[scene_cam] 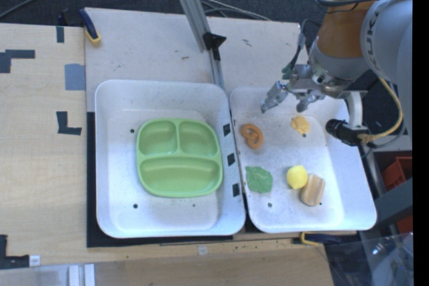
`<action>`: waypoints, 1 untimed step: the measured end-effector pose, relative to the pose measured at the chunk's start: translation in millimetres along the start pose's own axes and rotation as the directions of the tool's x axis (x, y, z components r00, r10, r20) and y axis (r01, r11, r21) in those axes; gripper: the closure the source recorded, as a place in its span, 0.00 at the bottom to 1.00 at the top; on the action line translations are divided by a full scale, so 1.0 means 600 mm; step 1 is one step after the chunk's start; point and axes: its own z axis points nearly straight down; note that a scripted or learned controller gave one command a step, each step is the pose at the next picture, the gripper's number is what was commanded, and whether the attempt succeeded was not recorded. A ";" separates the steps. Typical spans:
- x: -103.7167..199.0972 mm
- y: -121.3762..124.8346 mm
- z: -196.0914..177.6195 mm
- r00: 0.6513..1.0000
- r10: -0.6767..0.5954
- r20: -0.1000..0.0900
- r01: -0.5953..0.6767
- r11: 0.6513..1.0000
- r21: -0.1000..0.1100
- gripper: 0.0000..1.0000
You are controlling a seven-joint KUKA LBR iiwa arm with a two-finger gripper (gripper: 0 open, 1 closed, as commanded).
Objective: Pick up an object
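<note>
Green divided plate in left bin; five small items in right bin; hand wide, empty.

Two white bins side by side on a bench. In left bin, a green divided plate. In right bin: brown pretzel near the left wall, green leaf piece below it, yellow ball touching a tan bread piece, small yellow piece higher up. Gripper above the right bin's far part, fingers spread apart, nothing between them.
</note>
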 end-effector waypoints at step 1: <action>0.000 0.000 0.000 1.000 0.000 0.000 0.000 1.000 0.000 0.00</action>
